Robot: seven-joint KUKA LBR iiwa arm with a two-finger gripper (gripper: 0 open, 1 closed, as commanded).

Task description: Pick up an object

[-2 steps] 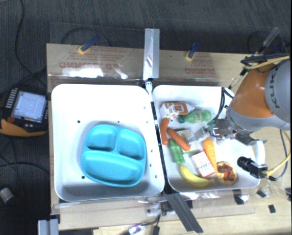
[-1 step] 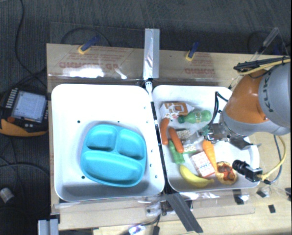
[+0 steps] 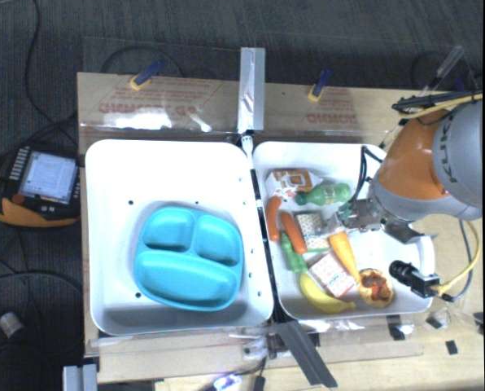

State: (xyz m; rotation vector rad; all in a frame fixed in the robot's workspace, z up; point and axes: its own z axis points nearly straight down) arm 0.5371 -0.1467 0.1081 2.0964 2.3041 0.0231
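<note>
Several toys crowd the right bin, just beside the hand, whose grip I cannot tell. Touching neighbours, orange carrot and green bottle, could snag, letting a grasp slip or lift two.

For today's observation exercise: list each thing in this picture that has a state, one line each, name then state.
Blue tray: in the left bin, upright, compartments bare.
Banana: lying in the right bin, near its front edge.
Green bottle: lying on its side in the right bin.
Carrot: lying flat among the toy food.
Gripper: low over the right bin, beside the green bottle.
</note>
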